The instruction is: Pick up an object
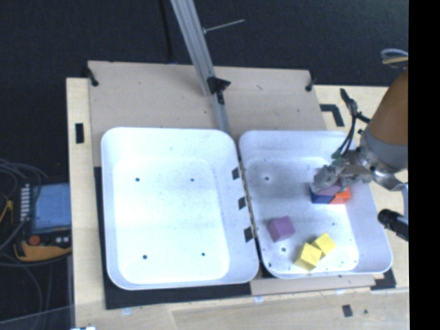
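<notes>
Two shallow white bins are seen side by side on the bench; the gripper [328,181] is lowered into the right bin [275,150], directly over a blue block [320,197] and an orange block [341,196] that lie touching each other; whether anything is gripped cannot be told; a purple block [280,227] and two yellow blocks [316,249] are found nearer the front; the left bin [168,205] lies alongside.
</notes>
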Controlling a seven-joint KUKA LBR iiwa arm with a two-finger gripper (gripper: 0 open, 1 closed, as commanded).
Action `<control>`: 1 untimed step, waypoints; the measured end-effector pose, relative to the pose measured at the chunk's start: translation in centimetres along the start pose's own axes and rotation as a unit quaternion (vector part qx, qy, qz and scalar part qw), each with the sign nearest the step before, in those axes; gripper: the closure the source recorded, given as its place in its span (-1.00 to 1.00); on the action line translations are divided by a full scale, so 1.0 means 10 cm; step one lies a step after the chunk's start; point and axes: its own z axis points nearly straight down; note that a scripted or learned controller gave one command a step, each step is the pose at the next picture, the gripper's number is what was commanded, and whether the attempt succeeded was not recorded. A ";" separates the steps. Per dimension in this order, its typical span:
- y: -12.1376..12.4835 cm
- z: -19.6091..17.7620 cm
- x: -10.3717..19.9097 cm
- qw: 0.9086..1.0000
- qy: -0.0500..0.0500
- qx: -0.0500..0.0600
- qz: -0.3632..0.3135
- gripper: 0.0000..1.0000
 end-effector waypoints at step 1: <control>0.00 -0.04 -0.01 1.000 0.001 0.002 -0.002 1.00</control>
